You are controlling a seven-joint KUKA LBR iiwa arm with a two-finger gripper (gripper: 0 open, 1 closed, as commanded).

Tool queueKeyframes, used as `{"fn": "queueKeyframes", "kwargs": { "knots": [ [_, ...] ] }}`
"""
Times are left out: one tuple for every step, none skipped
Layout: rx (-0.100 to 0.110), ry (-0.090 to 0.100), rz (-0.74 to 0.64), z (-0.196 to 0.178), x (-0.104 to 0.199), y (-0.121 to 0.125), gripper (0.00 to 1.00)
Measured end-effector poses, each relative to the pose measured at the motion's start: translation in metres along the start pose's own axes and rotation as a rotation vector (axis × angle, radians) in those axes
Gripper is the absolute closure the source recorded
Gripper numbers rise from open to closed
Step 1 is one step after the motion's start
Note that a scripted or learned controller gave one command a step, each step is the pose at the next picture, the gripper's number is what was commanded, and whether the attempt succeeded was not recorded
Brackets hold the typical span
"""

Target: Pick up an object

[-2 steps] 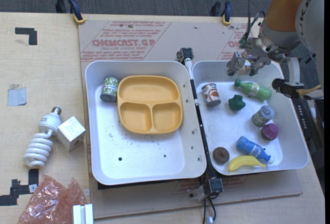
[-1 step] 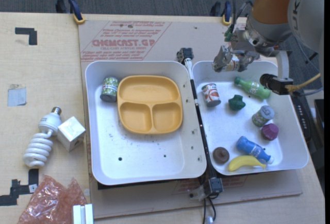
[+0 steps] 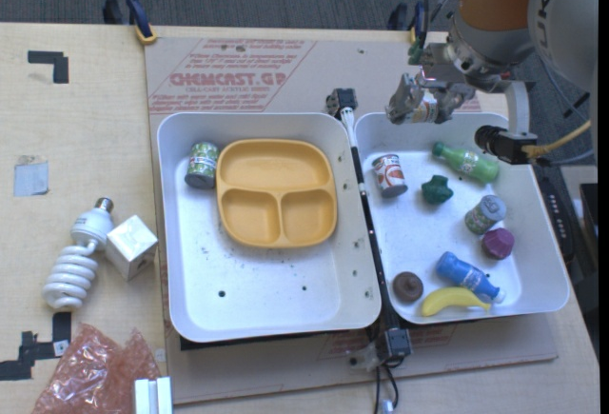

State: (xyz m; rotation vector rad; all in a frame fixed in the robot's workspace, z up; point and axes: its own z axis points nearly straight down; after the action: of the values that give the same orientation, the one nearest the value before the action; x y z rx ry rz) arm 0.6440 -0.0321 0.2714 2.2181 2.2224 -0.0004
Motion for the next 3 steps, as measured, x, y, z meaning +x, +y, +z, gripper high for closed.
{"fn": "queueKeyframes", "kwargs": {
  "knots": [
    [0.000, 0.000, 0.000, -0.008, 0.001, 0.015, 1.00],
    [0.002, 0.000, 0.003, -0.001, -0.032, 0.015, 1.00],
    [0.000, 0.000, 0.002, 0.000, -0.109, 0.012, 1.00]
  ]
}}
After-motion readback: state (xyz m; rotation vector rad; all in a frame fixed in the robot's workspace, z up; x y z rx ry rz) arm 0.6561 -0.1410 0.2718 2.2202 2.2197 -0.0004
